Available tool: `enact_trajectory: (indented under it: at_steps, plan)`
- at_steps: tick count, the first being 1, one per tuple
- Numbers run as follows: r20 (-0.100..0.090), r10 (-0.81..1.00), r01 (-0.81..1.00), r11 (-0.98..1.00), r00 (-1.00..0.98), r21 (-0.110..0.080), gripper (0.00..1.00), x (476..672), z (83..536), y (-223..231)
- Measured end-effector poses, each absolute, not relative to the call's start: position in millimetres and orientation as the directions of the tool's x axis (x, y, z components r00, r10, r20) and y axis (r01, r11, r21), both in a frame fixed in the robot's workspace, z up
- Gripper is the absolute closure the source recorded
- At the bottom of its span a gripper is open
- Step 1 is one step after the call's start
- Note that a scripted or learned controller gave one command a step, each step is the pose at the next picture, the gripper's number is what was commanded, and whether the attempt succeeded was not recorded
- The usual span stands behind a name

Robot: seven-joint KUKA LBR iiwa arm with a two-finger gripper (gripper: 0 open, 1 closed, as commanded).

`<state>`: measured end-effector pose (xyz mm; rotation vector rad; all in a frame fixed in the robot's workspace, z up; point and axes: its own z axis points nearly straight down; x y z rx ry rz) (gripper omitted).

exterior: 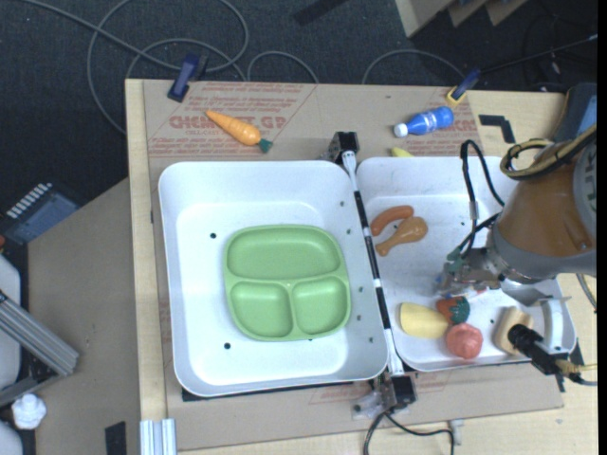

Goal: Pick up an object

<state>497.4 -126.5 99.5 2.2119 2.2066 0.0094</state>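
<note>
A slanted overhead view of a tan counter holding two shallow white bins side by side. Nearest the camera, in the right bin, three toy foods lie along the front edge: a pale yellow piece, a red, tomato-like ball just beside it, and a tan item with a dark hole at the far right. Just behind the yellow piece and the ball, the robot's hand hangs low over the bin, reaching in from the right on a grey arm with an orange band. A small orange-and-green object sits right at its tip. The hand is blurred, so how far its fingers are spread, and whether they have hold of anything, cannot be told. Farther back in this bin lie two orange-brown sausage-shaped pieces, touching each other. The left bin carries a light green divided plate with three compartments. Beyond the bins, on the counter's far side, a toy carrot lies to the left and a blue-and-white bottle to the right.
</note>
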Motion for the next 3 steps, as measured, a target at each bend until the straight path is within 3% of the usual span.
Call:
enact_trajectory:
  at_steps: [1,2,3]
  plan:
    - [-0.008,1.0,1.0,-0.002,0.003,0.014,0.0,496.6,99,-126]
    - [-0.008,1.0,1.0,0.001,0.0,0.019,0.0,484.4,89,-126]
    - [-0.013,1.0,1.0,-0.003,0.003,0.022,1.0,484.4,100,-129]
